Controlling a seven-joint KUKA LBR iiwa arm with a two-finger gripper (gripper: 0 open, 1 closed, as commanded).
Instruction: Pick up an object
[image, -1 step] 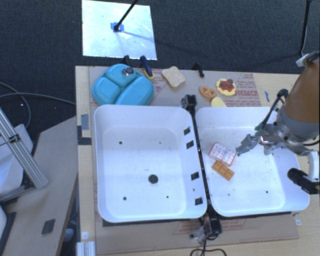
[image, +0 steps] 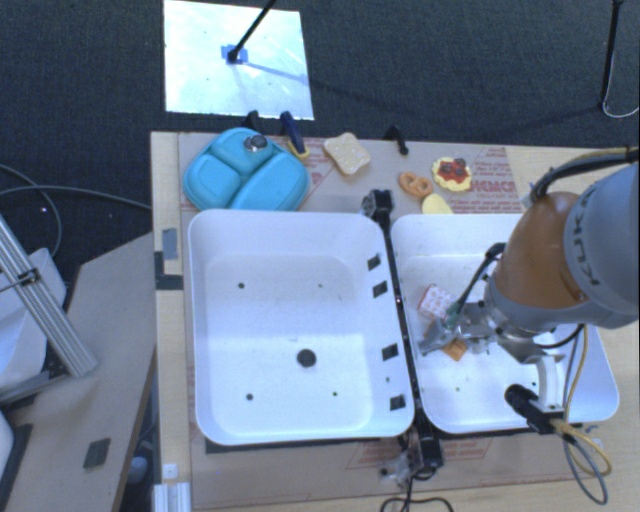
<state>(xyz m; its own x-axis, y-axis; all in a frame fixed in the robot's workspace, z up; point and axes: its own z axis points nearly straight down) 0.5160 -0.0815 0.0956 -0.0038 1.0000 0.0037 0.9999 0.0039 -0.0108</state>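
here the gripper (image: 447, 338) touches an orange object (image: 455, 350) just below.

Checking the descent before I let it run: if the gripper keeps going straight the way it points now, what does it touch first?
Probably the small orange piece on the right bin floor; the gripper points down-left at it. Depth is unclear from above.

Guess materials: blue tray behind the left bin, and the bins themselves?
Blue tray: likely moulded plastic, smooth with a slight sheen, rounded compartments formed in one piece. Bins, left bin and right bin: probably thin white plastic, matte, with soft rounded corners and rims; metal can't be ruled out.
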